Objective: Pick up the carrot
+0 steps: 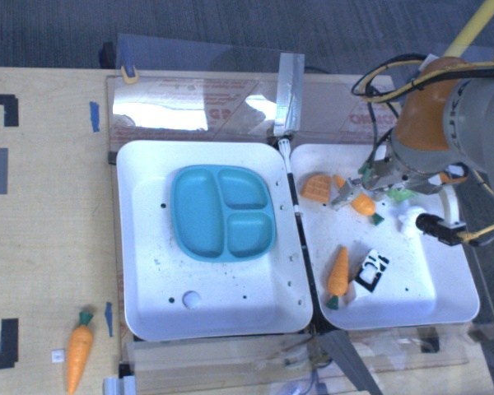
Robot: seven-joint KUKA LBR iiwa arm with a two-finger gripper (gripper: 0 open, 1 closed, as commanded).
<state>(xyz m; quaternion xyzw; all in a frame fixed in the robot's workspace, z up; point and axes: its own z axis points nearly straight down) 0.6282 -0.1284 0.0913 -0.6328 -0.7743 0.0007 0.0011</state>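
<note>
Hovered with pincer (351,194) near upper orange pieces, grip unreadable. Left carrot (338,273) lying ungrasped in right bin (445,299); lifting not yet done.

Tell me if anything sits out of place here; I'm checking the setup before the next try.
Yes: one carrot lies on the wooden bench, outside both bins, off the left bin's near-left corner. Another carrot lies inside the right bin, beside a black-and-white tag. The tool is over that bin's far side.
</note>
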